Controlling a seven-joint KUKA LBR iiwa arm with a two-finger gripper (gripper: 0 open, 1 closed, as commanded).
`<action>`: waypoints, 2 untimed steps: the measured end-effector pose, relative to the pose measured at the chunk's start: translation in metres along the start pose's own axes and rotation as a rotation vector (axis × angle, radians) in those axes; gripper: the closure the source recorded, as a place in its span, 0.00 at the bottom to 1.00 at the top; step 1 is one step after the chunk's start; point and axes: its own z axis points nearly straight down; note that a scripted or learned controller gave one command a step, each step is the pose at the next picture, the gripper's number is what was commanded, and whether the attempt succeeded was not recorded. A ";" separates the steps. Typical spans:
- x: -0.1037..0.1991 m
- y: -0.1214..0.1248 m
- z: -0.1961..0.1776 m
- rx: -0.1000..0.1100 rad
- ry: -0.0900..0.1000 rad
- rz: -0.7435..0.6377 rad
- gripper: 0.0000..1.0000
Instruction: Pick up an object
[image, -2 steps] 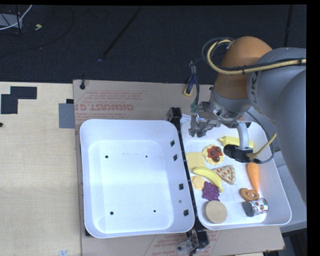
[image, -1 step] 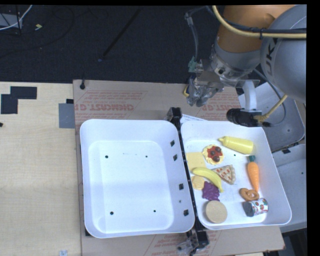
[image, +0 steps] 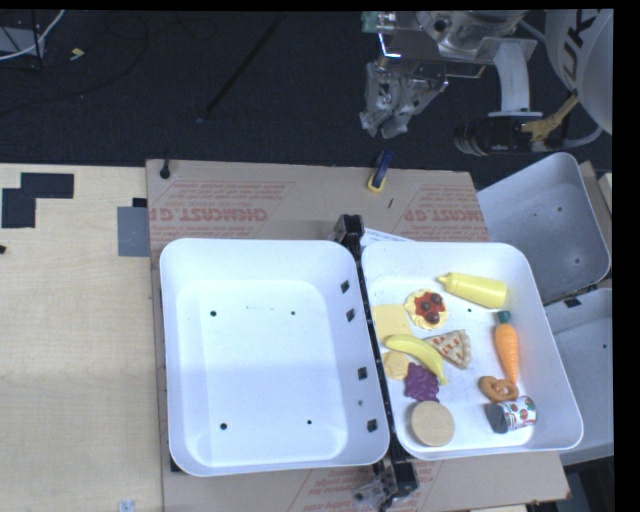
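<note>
Right bin (image: 560, 420): smooth plastic toy food, incl. tapered carrot (image: 507, 348), curved banana (image: 415, 354), flat round cookie (image: 433, 423). Gripper (image: 388, 118) hangs beyond the bins, blurred; can't tell finger state.

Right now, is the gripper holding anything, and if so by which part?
Nothing is held. The gripper hangs high above the bench, behind the bins, with nothing between its fingers. The toys, like the carrot and banana, lie in the right bin.

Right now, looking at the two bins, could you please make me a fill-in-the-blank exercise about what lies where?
1. All the toy food lies in the ____ bin of the view.
2. The carrot is coloured ____.
3. The banana lies just above the purple ____.
4. The gripper hangs beyond the bins, near the view's ____ edge.

Missing words: right; orange; grapes; top
</note>
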 end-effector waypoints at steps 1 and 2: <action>-0.003 0.000 -0.031 0.015 -0.005 0.005 1.00; -0.003 0.000 -0.028 0.020 -0.005 0.004 0.00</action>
